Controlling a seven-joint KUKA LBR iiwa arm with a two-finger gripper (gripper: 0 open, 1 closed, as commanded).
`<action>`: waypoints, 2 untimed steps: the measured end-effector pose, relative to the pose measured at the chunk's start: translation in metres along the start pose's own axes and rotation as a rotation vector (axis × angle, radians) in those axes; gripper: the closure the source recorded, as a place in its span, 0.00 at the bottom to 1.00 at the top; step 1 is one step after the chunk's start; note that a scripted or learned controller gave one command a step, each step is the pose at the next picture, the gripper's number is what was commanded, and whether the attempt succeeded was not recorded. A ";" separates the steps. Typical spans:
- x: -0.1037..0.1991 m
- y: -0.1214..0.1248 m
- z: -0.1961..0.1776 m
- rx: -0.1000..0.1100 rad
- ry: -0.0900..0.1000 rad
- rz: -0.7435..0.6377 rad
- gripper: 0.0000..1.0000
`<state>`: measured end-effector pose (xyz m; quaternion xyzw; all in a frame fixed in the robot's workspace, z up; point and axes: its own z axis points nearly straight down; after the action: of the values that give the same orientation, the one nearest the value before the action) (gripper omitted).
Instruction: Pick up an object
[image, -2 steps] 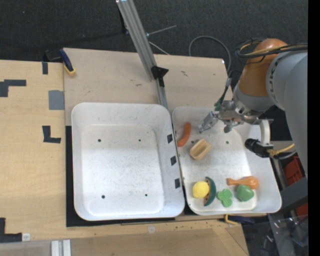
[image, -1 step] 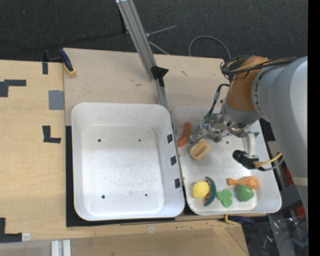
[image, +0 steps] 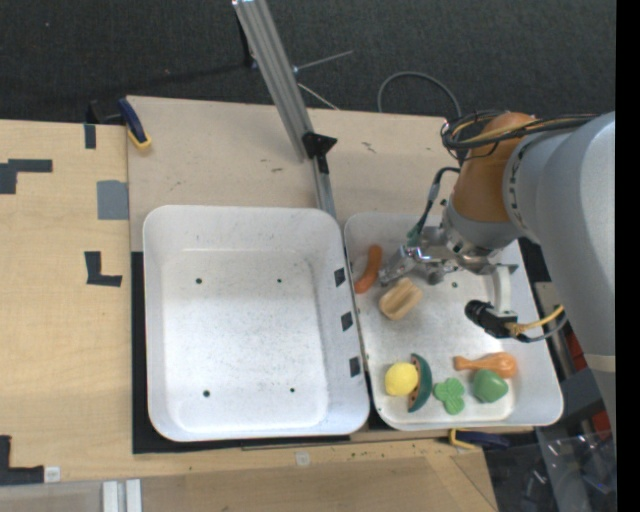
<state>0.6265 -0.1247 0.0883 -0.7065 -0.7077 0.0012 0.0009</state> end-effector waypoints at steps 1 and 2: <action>0.001 0.000 -0.010 0.000 0.000 -0.001 1.00; -0.003 0.004 -0.054 -0.006 0.000 0.001 1.00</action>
<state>0.6306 -0.1278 0.1421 -0.7068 -0.7074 -0.0008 -0.0013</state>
